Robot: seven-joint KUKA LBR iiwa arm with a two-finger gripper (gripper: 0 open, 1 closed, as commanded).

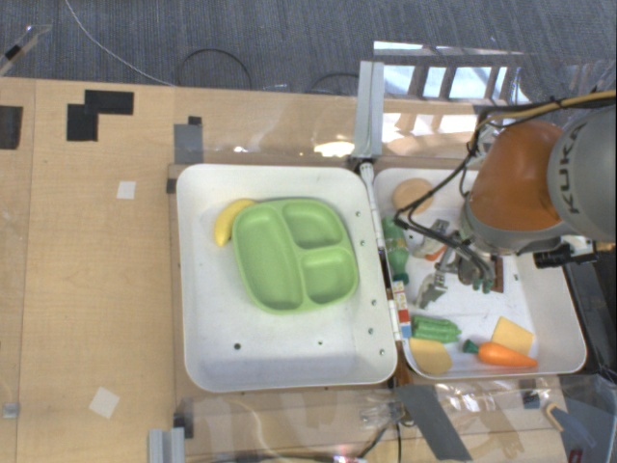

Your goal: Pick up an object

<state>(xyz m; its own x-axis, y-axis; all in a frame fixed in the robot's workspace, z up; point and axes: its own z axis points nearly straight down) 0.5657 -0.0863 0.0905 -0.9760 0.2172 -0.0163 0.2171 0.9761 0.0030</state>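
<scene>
1. At the bottom of the frame, along the near edge of the desk [87, 287], lie transparent plastic brackets and a loop of cable.
2. In the lower right, the near end of the right bin [569, 350] holds an orange carrot [505, 356], a yellow cheese wedge [512, 335], a green vegetable piece [435, 329] and a pale tan round piece [431, 357]. The carrot touches the wedge's near edge; the tan piece lies just beside the green one.
3. The left bin [212, 345], at centre frame, carries a green divided plate [292, 253] turned at a slant. A yellow banana [228, 220] peeks out from under the plate's upper-left edge.
4. The claw [431, 292] hangs over the middle of the right bin, above bare white floor, just beyond the green vegetable piece. Whether it is open or closed I cannot tell; nothing shows between its tips.
5. Small green and orange pieces sit at the bin's left wall near the claw, partly hidden by cables.
6. The arm [516, 186] comes in from the right, its orange band bulking over the bin's far half, wrist angled down and to the left.
7. A tan disc [411, 194] lies in the bin's far corner, partly covered by the arm.
8. Beyond, at the top, grey carpet.
</scene>
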